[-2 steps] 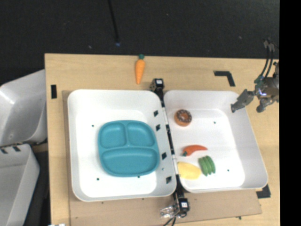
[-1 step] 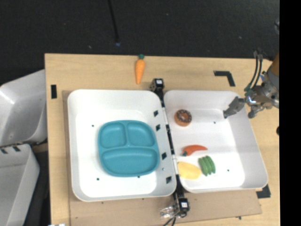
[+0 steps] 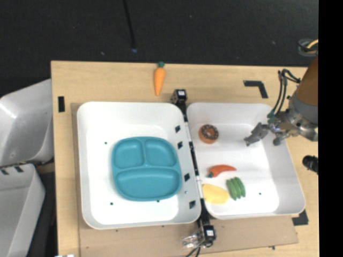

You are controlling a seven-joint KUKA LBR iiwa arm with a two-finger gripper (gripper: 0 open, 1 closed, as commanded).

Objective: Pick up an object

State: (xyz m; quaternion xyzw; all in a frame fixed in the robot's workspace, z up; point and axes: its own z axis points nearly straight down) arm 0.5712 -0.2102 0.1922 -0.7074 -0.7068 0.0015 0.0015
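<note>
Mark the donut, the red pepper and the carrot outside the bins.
donut (image 3: 208, 133), camera view, on its brown top.
red pepper (image 3: 222, 170), camera view, mid-body.
carrot (image 3: 159, 80), camera view, on its orange body.

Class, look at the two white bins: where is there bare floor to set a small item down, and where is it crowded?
Left bin: a bare strip rings the blue divided plate, widest at its left. Right bin: bare floor between the donut and the tool, and in the near right corner. Crowded: the near left corner, where the red pepper, yellow item and green item cluster.
</note>
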